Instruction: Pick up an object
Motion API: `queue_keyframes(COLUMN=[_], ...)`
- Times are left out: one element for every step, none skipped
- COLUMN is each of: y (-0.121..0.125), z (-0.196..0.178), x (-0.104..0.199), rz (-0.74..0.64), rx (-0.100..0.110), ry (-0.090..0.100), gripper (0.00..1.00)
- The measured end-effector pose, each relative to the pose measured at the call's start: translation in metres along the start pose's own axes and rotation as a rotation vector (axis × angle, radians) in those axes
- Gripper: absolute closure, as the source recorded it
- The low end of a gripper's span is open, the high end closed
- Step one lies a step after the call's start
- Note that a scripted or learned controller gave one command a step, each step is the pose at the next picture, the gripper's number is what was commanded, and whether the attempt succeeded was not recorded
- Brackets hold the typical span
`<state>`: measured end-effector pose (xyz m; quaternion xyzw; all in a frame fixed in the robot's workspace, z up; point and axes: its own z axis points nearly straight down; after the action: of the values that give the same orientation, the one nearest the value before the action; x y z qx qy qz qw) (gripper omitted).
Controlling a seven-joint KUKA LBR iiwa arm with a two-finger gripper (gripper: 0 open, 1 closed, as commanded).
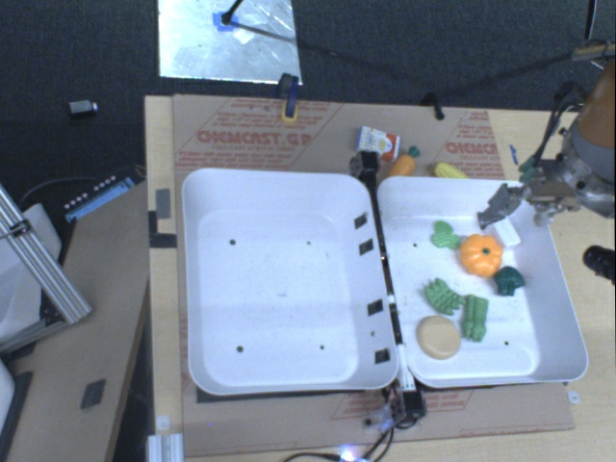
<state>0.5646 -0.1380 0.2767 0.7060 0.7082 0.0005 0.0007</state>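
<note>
The gripper [507, 210] is seen over the right bin [553, 354] – fingers spread apart, nothing held – just above the orange pumpkin [480, 255], which lies among green toys [457, 306]

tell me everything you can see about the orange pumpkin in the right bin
The pumpkin is a small round toy, bright orange with a glossy, plastic look, faint ribs and a little green stem on top. It sits upright in the upper right part of the right bin. A light green piece lies just to its left and a dark green piece at its lower right, both close or touching. The gripper is above it, not holding it.
</note>
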Motion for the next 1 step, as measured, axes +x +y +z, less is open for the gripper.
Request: queue_keyframes(y=[-0.0131], z=[0.0964], x=[-0.066], rz=[0.008], rx=[0.009], ry=[-0.001], gripper=[0.0])
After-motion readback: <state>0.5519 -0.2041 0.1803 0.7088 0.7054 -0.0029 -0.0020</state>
